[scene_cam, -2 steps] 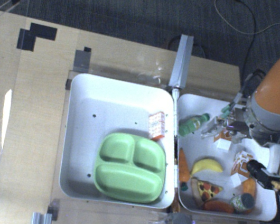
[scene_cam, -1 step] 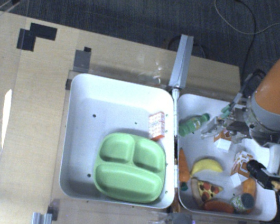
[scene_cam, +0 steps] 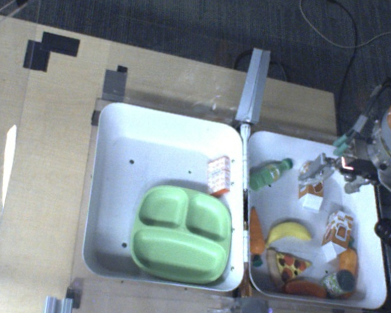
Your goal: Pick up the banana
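Hand [scene_cam: 328, 168] first: it hangs over the upper part of the right white bin, among grey metal parts near a small brown-and-white carton, and whether it is wide or narrow I cannot tell from this slant. Nothing can be seen gripped in it.

Going from the left, the pale wooden desk [scene_cam: 26, 182] carries black tape marks. Next comes the left shallow white bin [scene_cam: 121, 131], which holds a light green plastic tray with three compartments [scene_cam: 183, 234] and, near its right wall, a small red-and-white packet [scene_cam: 218, 175].

In the right shallow white bin [scene_cam: 374, 292] an orange carrot-shaped toy [scene_cam: 257, 234] lies along the left wall, with a green plastic bottle [scene_cam: 270, 173] above it. The yellow banana [scene_cam: 291, 232] lies in the lower middle of this bin, just above a pizza-slice toy [scene_cam: 289, 264] and near a red sausage-shaped piece [scene_cam: 303, 288]. A brown-and-white carton [scene_cam: 313, 184] sits under the hand, and a second carton [scene_cam: 337, 229] lies to the banana's right.

By my judgement the task is at the approach step: the banana is untouched and the hand is well apart from it. The next move calls for travelling toward the bin's lower middle, lining up across the banana's narrow width, and descending without catching the pizza toy or the nearby carton.
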`<action>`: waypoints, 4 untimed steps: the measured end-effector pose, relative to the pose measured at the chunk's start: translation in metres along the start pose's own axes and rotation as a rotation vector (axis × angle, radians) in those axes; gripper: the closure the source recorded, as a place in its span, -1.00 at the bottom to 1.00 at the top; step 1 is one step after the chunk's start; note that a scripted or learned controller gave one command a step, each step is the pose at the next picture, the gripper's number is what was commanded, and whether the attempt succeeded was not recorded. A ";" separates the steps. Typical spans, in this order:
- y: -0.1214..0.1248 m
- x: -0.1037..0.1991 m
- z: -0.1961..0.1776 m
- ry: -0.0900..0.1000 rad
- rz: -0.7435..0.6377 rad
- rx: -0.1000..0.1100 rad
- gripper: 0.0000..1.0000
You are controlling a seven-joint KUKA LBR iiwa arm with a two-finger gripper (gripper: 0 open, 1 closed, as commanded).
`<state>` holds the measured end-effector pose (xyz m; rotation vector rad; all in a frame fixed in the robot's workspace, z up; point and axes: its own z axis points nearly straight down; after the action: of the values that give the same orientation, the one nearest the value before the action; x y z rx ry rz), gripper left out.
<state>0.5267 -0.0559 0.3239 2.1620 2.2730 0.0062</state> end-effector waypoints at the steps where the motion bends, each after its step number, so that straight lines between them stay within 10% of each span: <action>1: -0.039 0.001 0.103 0.001 -0.220 0.003 -1.00; 2: -0.037 0.015 -0.006 0.000 -0.287 -0.001 -1.00; 3: -0.012 -0.002 0.000 -0.001 -0.330 0.000 -1.00; 4: -0.040 0.005 0.140 0.002 -0.382 0.004 -1.00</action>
<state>0.4877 -0.0529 0.1841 1.6935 2.6444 0.0023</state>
